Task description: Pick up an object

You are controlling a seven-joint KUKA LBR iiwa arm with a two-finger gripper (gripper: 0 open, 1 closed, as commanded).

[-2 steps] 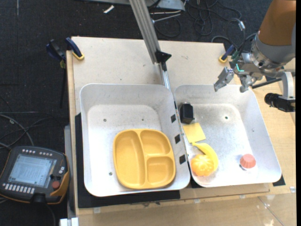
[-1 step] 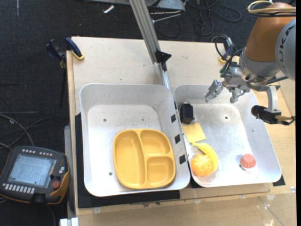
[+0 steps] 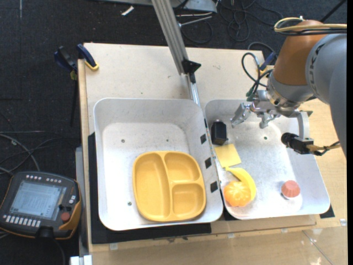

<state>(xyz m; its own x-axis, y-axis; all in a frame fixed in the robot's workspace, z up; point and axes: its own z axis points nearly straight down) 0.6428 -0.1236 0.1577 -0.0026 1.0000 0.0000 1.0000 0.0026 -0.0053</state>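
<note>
Spread apart and holding nothing, the jaws [image 3: 252, 116] of the grey-and-orange arm [image 3: 309, 54] hang over the far end of the right bin [image 3: 309, 175] — two metal fingers splayed, one angled toward the bin's left side, the other pointing down beside it, neither seen touching any object. At the near end of that same bin, well apart from the jaws, lie the pickable things: an orange [image 3: 236, 194] pressed against a banana [image 3: 246, 179], a yellow card [image 3: 228, 155] just beyond them, a small black block [image 3: 219, 132] near the bin's left wall, and a pinkish-red round piece [image 3: 290, 189] off toward the right edge. A black fitting [image 3: 298, 142] on a cable hangs below the arm's wrist, over the right side of the bin. The left bin [image 3: 110, 148] carries a yellow divided tray [image 3: 168, 185] with three compartments, resting toward its near right corner. Both bins sit side by side on the pale table [image 3: 138, 70]; a pendant [image 3: 38, 203] with a lit screen lies on the floor to the left.
</note>
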